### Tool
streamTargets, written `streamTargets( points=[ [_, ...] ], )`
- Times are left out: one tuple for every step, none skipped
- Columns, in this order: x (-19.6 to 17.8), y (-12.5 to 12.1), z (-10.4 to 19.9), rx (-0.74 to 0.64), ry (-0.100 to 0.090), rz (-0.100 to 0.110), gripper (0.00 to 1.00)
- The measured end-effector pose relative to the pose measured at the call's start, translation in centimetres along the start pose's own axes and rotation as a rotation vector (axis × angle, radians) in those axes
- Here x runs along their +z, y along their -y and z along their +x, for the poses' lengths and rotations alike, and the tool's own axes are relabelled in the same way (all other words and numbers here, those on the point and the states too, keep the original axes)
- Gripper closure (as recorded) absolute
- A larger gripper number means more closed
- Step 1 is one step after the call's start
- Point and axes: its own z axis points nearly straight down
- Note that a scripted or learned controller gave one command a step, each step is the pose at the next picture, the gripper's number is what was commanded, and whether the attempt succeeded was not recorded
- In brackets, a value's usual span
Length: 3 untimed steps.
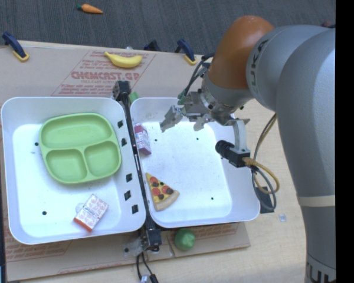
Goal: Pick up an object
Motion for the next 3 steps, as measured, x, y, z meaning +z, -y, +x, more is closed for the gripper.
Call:
streamTargets(
  points=[
    [3.7, -4.1, -4.7, 0.002, 0.001, 0.000, 0.00],
    [10.9, -5.1, -6.4, 0.000, 0.001, 0.002, 0.00],
    [9.7, -5.2, -6.3, -0.002, 0.001, 0.001, 1.00]
  ],
)
